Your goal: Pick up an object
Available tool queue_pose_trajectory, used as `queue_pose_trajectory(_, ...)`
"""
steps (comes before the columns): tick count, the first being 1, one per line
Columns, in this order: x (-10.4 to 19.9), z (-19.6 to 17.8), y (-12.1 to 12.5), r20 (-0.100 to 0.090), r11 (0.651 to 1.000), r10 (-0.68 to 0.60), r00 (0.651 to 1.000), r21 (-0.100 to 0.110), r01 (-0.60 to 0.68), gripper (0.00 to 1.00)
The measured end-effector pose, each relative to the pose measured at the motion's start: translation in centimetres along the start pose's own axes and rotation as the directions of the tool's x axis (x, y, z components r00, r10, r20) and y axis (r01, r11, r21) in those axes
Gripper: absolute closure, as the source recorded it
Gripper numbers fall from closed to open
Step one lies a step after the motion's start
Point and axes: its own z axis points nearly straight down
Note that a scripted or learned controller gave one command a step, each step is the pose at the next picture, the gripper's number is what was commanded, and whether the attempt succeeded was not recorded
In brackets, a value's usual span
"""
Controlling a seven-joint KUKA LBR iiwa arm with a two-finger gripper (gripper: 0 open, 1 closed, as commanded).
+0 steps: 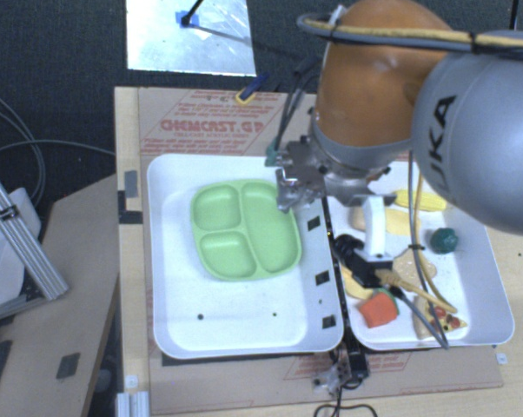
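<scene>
A green divided plate (244,230) lies flat in the left white bin (175,320). My gripper (289,194) hangs over the plate's upper right corner, close to the wall between the two bins. The arm's big orange and grey wrist hides most of the gripper from above. In the right bin (492,311) lie a red-orange block (379,309), a teal ball (444,239), a yellow banana-like piece (422,201) and a flat tan wedge (431,298). Nothing shows between the gripper's tips.
The arm covers the upper part of the right bin. A yellow chunk (357,287) sits beside the red-orange block. Cardboard (209,124) lies under and behind the bins. A metal frame (18,250) stands off the bench at the left.
</scene>
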Motion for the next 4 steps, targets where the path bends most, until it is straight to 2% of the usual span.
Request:
queue_pose_trajectory(1,3.0,12.8,1.9,0.009,1.0,0.001,1.0,0.023,-0.001,1.0)
queue_pose_trajectory(2,-4.2,9.8,8.1,0.01,1.0,0.014,1.0,0.007,-0.014,1.0)
queue_pose_trajectory(3,-9.8,15.8,6.8,0.009,1.0,0.012,1.0,0.019,-0.013,1.0)
queue_pose_trajectory(4,-2.1,17.6,1.2,0.004,1.0,-0.002,1.0,0.02,0.002,1.0)
